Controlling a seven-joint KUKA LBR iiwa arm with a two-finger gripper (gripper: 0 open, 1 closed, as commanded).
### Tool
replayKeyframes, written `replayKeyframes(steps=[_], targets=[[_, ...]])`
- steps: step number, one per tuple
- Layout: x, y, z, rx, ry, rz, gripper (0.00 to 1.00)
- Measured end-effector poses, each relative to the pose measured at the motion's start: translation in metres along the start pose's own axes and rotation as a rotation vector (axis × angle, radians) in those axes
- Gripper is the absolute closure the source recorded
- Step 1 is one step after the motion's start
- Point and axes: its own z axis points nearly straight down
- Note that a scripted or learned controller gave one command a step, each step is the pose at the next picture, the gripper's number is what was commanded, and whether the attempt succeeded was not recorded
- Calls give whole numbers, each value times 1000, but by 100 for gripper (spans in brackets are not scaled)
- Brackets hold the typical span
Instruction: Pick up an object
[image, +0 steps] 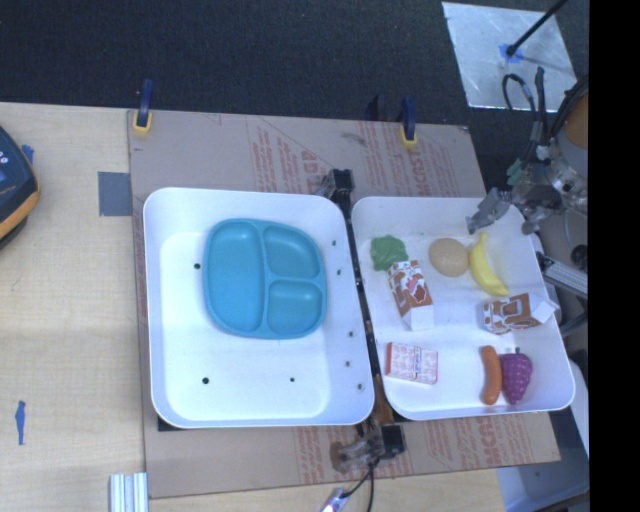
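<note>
A: Where are the things to pick up?

B: They lie in the right bin (395, 400). A banana (487, 267) is near the far right corner, with a tan ball (449, 257) just beside it and a green lump (388, 250) further left.

A: What else is in there?

B: A carton (411, 293) lies below the green lump. A small pack (412, 362) lies near the front. A sausage (489, 375) and purple grapes (516, 376) touch each other at the front right. A brown and white pack (512, 314) sits by the right wall.

A: And the claw?

B: The claw (492, 211) is above the far right corner, just over the top of the banana. It holds nothing. I cannot tell if it is released or clenched.

A: What is in the left bin (170, 330)?

B: A blue plate (265, 278) with three parts. Both bins sit on brown card (270, 150) on the tabletop (65, 300)
</note>
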Motion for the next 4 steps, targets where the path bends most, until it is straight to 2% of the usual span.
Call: replayKeyframes(steps=[1, 2, 3, 4], targets=[[61, 15, 104, -2, -1, -2, 0], [21, 25, 33, -3, 0, 3, 0], [105, -14, 120, 2, 0, -2, 0], [94, 26, 118, -1, 1, -1, 0]])
